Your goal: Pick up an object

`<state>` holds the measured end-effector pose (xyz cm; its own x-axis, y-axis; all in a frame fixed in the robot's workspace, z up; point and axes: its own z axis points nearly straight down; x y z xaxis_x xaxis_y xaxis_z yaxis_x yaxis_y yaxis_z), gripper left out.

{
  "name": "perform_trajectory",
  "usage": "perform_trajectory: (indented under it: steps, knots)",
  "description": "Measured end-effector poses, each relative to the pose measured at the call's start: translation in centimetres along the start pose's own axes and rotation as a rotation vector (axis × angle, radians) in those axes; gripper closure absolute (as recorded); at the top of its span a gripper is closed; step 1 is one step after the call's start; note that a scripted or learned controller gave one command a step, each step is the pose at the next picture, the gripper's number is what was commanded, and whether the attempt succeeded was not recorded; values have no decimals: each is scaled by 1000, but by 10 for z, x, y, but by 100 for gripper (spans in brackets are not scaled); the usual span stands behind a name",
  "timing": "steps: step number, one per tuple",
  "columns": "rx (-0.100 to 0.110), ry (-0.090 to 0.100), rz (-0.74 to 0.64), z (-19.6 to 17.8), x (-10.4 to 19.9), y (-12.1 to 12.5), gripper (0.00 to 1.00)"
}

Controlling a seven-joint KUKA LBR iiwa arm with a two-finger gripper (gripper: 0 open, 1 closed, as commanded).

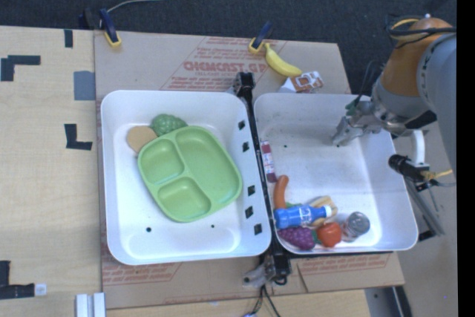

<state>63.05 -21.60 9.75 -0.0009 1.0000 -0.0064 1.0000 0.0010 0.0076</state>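
Gripper (346, 131) low over right bin (386, 182), upper-right part of frame, above bare bin floor; fingers (340, 137) look close together, nothing between them. No object picked yet. Candidates clustered at bin's lower edge, well apart from gripper: blue bottle (300, 216), orange carrot (280, 190), purple grapes (297, 237), red tomato (329, 234), silver can (357, 223). Left bin (119, 159) holds green tray (190, 171). Judgement: task at start; reach, close, lift all remain.

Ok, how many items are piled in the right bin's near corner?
6 visible: blue bottle, orange carrot, purple grapes, red tomato, silver can, yellowish piece. More may hide beneath.
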Motion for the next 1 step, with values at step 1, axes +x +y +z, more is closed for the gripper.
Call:
perform_trajectory:
  steps: [1]
  knots:
    - [4, 6, -2, 11, 42, 39, 100]
